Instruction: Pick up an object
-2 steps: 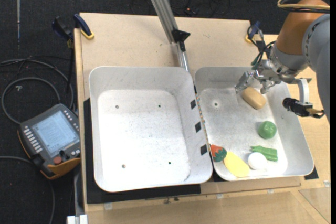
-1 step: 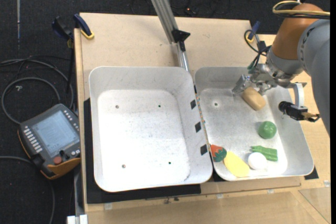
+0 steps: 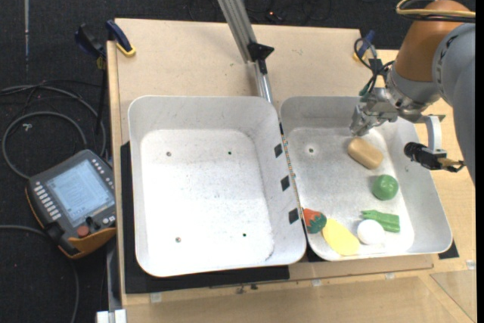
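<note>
Just above the rounded tan block, metal fingers hang; their spread is unclear.

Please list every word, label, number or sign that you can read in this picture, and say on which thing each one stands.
No text in this view can be read.
Teach pendant, on the floor to the left of the bench: its screen shows lines and its keys carry marks, all too small and blurred to read.
Black tabs along the edge between the two bins: no legible print.
Toys in the right bin: no writing visible.
</note>
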You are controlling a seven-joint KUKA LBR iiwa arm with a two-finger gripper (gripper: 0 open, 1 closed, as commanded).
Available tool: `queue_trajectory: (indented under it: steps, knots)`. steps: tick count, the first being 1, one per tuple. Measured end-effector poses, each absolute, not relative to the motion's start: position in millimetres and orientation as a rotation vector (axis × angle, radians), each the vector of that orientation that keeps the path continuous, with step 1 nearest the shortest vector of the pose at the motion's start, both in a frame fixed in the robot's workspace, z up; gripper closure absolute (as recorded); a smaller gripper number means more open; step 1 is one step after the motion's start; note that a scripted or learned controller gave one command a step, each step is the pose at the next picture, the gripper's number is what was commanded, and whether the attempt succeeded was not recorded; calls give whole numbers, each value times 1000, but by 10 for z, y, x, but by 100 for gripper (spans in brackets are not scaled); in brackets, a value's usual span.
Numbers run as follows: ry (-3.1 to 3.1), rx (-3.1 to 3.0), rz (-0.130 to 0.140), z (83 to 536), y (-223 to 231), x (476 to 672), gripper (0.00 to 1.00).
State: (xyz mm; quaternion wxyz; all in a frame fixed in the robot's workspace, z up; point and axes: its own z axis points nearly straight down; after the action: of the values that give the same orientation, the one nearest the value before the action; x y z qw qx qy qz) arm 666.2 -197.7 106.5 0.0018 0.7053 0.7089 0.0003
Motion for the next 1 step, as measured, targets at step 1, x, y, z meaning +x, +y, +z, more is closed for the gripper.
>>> queue_trajectory:
  steps: [1]
  knots:
    - [2221,2214,5,1513,-1930,6650,100]
